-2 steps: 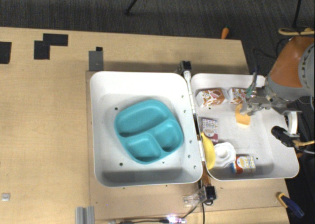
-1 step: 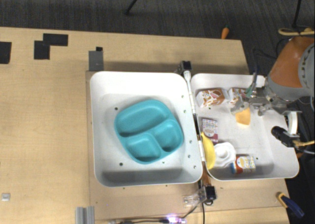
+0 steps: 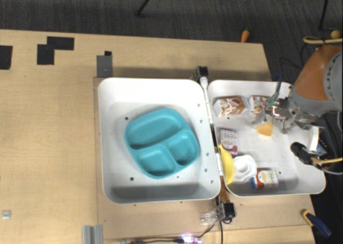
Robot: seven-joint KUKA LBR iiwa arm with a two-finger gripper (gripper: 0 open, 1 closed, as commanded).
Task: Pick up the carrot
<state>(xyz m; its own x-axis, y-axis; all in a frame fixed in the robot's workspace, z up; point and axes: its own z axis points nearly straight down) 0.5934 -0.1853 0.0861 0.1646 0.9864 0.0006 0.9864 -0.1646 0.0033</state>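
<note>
Two glossy white bins (image 3: pixel 110 130); pincer (image 3: pixel 276 113) state unclear, just above a wedge-shaped orange piece (image 3: pixel 264 130)

One fixed camera looks down at a slant on the surface (image 3: pixel 48 130). It frames both white bins (image 3: pixel 110 130) from moderately far.
</note>
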